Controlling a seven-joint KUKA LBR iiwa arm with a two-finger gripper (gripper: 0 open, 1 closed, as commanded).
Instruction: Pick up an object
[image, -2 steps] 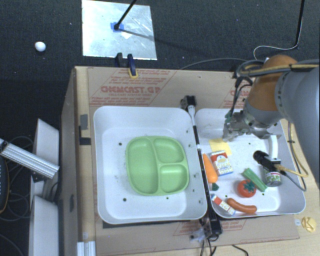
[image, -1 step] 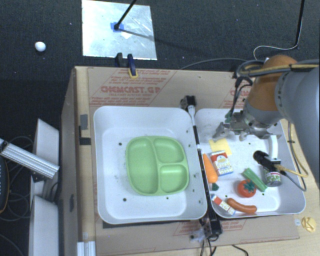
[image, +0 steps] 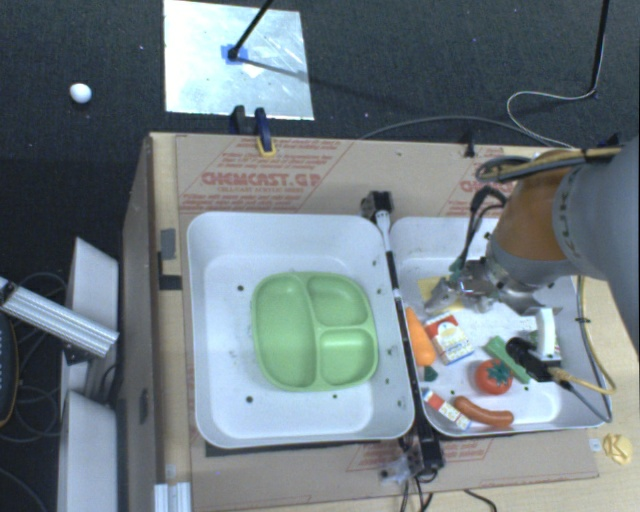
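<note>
Gripper (image: 462, 288): I cannot tell its finger state.
Right bin (image: 420, 238): toys crowd its near edge, beyond the gripper.

The arm (image: 600, 205) is thick and round, with a smooth grey shell. Above the wrist it has a wide orange band (image: 530, 220). Below the band sits a grey metal wrist part, and thin dark cables run along the orange band. The gripper (image: 447, 290) looks metallic grey, small beside the arm.

dark carpet (image: 450, 60), cardboard-topped bench (image: 300, 170)
</note>
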